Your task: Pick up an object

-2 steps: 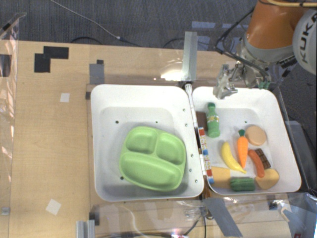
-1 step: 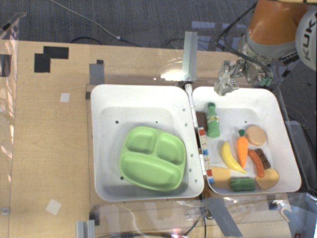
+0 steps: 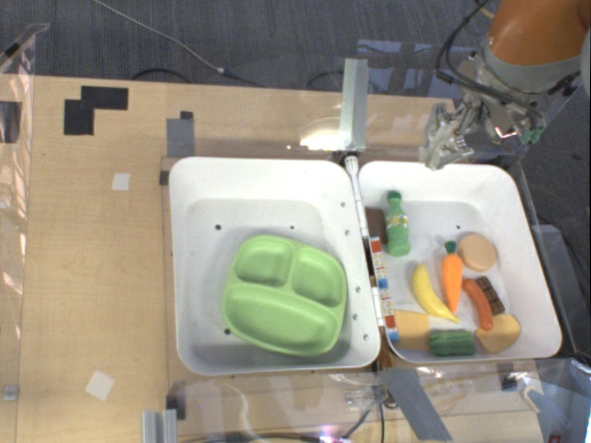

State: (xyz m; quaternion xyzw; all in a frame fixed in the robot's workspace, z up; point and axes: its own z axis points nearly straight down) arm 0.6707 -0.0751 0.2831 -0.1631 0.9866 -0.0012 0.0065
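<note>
The right bin (image 3: 517,201) holds the candidates for picking, all toy food: a green bottle (image 3: 398,223) lies near its left wall, a yellow banana (image 3: 427,293) sits in the middle just beside an orange carrot (image 3: 452,280) with a green top, and a round tan cookie-like disc (image 3: 478,251) rests up against the carrot's right side. Below that disc a red-orange sausage-shaped piece (image 3: 479,304) lies beside a small dark brown block (image 3: 492,297). Along the bin's near edge are a yellow-orange cheese-like wedge (image 3: 410,326), a dark green pickle-like piece (image 3: 452,342) and a tan bread-like lump (image 3: 500,333). None of these things is lifted; all rest on the bin floor. The end effector (image 3: 447,143) hangs over the far left corner of this bin, at its rim and well apart from the food; nothing sits between its fingers, though how wide they stand I cannot tell. The arm's orange band (image 3: 536,7) shows above it at the upper right. The left bin (image 3: 194,210) carries a light green divided plate (image 3: 285,293), tilted slightly. Both bins rest side by side on the pale wooden desk (image 3: 83,247).
</note>
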